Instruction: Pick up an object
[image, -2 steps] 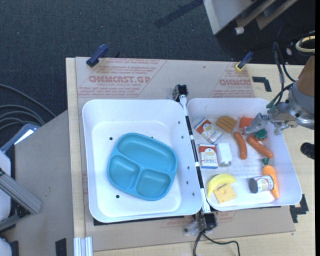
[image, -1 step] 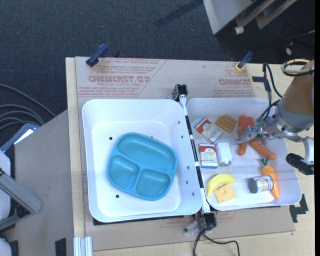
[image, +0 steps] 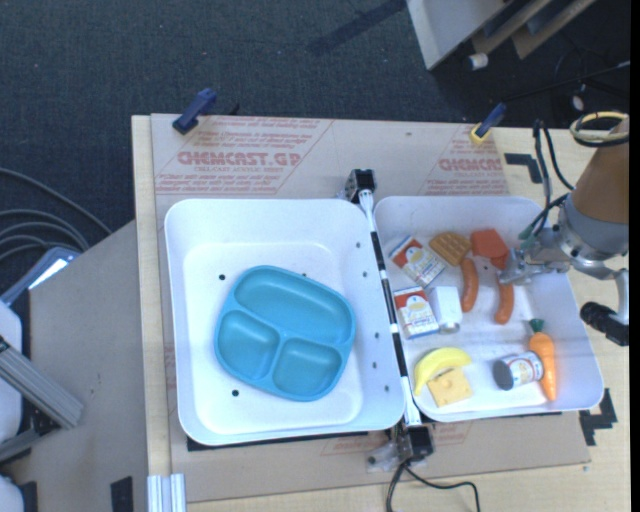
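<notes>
The grey two-finger gripper (image: 522, 268) reaches in over the right edge of the right-hand shallow white bin (image: 585, 345), hanging from the grey arm with its orange band (image: 603, 187); whether it is open or closed cannot be told from here.

Just beside its tip lie a red block-shaped toy (image: 490, 245) and a short orange-red toy sausage (image: 505, 301), nothing visibly gripped. A second toy sausage (image: 469, 284) lies a little further in, next to a tan waffle-like toy (image: 450, 247). Toward the bin's left edge sit two small white-and-red cartons (image: 417, 260), one behind the other. Along the near edge are a yellow toy banana (image: 437, 364) touching a yellow cheese wedge (image: 452, 387), a small tin can lying on its side (image: 512, 374), and an orange toy carrot with a green top (image: 543, 362) near the near-right corner.

The left-hand white bin (image: 190, 250) holds a light-blue plastic plate with three compartments (image: 285, 332) at its middle.

Both bins rest on a brown cardboard sheet printed with red lettering (image: 250, 155) that covers the wooden bench (image: 100, 330). Blue clamps (image: 193, 110) grip its far edge. Dark carpet (image: 150, 50) lies beyond.
</notes>
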